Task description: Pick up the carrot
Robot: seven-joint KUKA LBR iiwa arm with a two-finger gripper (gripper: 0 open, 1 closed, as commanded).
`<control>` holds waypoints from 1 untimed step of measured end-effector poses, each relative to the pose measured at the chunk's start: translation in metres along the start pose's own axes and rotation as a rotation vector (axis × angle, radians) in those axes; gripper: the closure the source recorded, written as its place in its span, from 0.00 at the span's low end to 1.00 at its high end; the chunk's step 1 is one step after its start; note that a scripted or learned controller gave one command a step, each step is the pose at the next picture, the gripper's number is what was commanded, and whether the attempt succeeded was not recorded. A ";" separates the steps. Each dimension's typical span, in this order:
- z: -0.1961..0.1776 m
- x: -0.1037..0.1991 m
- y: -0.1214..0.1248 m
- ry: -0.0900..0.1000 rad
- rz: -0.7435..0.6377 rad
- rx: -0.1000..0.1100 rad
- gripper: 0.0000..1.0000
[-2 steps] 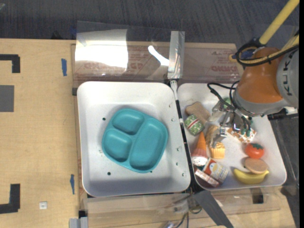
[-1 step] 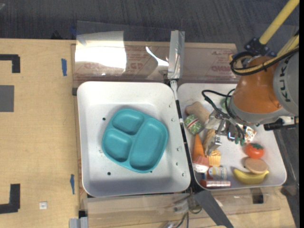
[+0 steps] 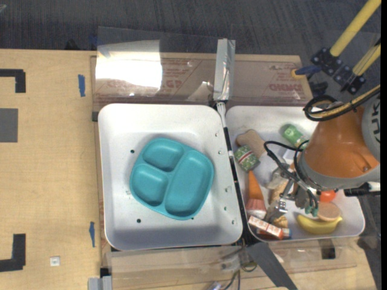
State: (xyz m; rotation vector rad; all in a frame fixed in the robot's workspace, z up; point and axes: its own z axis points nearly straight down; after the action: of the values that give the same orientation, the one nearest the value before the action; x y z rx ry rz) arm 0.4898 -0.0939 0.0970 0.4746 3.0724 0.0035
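Camera view: pale wooden bench (image 3: 42, 180) under two shallow white bins, dark floor (image 3: 181, 8) beyond, black tape marks and blue tape tabs out at the far side of the bench from the tool (image 3: 283, 205). Clear plastic sheeting (image 3: 130, 71) and a strip of silver tape (image 3: 222, 71) above the bins, well up from the tool. Tool low in the right bin (image 3: 354, 225), under the grey arm with its orange band (image 3: 338, 147); opening hidden among cables and clutter, cannot tell whether wide or narrow. Carrot (image 3: 254, 189) just left of the tool, lying lengthwise against the bin's left wall. Banana (image 3: 318, 223) just right of the tool, red-and-white packet (image 3: 265, 225) below it, green-labelled can (image 3: 247, 157) and green object (image 3: 293, 133) above. Left bin (image 3: 121, 125) well apart to the left, holding a teal three-compartment plate (image 3: 172, 177).
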 end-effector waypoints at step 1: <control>0.007 -0.001 0.002 0.013 0.517 0.008 0.00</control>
State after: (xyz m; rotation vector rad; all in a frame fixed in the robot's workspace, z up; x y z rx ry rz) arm 0.4919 -0.0921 0.0900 1.2507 2.8631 0.0080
